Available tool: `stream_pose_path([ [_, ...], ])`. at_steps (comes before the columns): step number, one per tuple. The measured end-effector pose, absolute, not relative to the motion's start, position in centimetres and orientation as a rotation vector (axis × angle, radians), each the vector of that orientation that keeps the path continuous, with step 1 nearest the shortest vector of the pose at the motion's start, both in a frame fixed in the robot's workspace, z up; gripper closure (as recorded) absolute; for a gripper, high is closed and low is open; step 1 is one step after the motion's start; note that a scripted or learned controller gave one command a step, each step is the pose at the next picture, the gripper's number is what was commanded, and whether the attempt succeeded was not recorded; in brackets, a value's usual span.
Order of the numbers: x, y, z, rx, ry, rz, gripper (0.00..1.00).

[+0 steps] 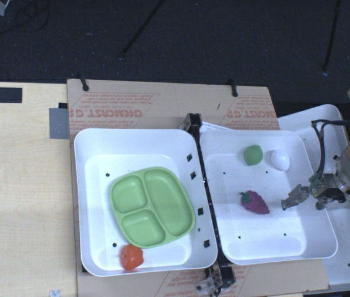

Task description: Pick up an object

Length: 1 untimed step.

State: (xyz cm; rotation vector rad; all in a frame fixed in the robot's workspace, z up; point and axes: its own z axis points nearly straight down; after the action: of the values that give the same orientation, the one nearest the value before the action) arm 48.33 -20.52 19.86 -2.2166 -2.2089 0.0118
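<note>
Seen from above at a slant, two shallow white bins sit side by side on a sheet of cardboard (162, 107) laid over the wooden counter (20, 197), most likely so the bins stay put and the wood is spared. The left bin (94, 147) holds a green divided plate (152, 207), three compartments, lying flat near the middle, and a small red-orange object (132, 257), perhaps a toy fruit, just below it at the lower edge. The right bin (298, 243) holds the likely candidates for picking: a purple bunch of toy grapes (254, 202) in the middle, a green ball-like object (253, 154) toward the upper part, and a white rounded object (280, 159) just beside it on the right. They are spread loosely, apart from each other, which should leave room for fingers to come down around any one of them. The gripper (295, 198) reaches in from the right edge of the frame and hangs over the right part of this bin, to the right of the grapes and apart from them; nothing sits between its fingers, and whether they are spread or closed I cannot tell. The grapes look like the nearest target. Red printing on the cardboard, seen reversed, seems to read "CHEMCAST GP"; the rest is too small to read.
</note>
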Motion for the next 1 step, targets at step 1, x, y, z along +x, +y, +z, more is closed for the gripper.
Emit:
stream_pose_path([
  [1,48.64,-20.52,20.46,-2.221,-2.22,0.002,0.0],
])
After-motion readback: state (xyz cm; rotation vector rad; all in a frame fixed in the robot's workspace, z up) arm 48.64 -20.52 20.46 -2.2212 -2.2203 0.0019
